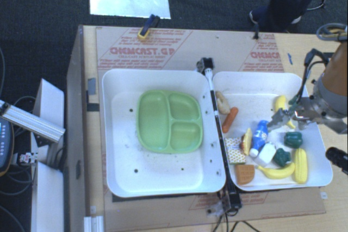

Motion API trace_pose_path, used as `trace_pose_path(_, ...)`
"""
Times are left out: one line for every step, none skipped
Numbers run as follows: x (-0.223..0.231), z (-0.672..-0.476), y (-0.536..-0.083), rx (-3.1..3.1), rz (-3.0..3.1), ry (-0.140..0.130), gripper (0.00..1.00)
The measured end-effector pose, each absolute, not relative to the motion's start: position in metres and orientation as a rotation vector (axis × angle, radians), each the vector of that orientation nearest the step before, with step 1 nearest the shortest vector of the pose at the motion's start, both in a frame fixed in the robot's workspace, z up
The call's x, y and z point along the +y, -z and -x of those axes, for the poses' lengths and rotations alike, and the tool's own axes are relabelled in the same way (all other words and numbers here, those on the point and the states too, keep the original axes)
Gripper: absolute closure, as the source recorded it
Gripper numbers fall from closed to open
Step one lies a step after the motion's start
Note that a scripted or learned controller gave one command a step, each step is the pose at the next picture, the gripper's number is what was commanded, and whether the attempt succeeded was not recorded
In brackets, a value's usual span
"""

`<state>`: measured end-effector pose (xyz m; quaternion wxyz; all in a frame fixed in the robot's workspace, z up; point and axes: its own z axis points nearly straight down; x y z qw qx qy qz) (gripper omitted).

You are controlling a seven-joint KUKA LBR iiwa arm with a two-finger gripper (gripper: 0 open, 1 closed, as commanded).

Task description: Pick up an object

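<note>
Now the hand (pixel 284 116), fingers apparently parted and holding nothing, hangs over the right bin (pixel 255 81) just beside the blue bottle (pixel 259 136): approach step, I judge, needing a descent and a squeeze next.

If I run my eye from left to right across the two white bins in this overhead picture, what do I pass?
Green divided plate in the left bin → carrot → blue and white bottle → dark green pepper → corn cob, with the gripper reaching in from the right.
</note>
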<state>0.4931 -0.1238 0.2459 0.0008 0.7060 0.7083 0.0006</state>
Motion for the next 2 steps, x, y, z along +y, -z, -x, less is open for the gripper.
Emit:
trace_pose_path(-0.184, -0.517, -0.104, 2.212, -2.199, -0.018, 0.0)
trace_pose_path(-0.13, -0.541, -0.085, 2.223, -2.215, -0.004, 0.0)
